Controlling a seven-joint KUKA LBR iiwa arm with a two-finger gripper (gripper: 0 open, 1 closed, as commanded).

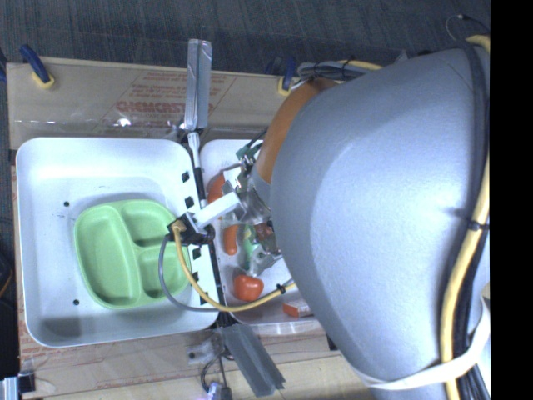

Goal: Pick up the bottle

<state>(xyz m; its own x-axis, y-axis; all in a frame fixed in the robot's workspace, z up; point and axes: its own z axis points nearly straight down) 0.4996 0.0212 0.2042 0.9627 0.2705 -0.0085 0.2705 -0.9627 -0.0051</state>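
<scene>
The grey arm (pixel 391 215) bulks over the right bin (pixel 275 319); gripper (pixel 241 223) state cannot be told. Whether the green thing (pixel 248 242) among red-orange pieces (pixel 247 287) is the bottle is unclear. The left bin (pixel 50 223) holds a green tray (pixel 125 252). Beyond, the table (pixel 108 90) meets dark carpet (pixel 250 15).

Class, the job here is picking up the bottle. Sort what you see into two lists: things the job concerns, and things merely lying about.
Job:
- bottle, a greenish item low in the right bin, mostly hidden by the arm
- gripper, down over the right bin
- right bin

Lying about:
- green divided tray
- left bin
- red-orange round item
- orange pieces
</scene>
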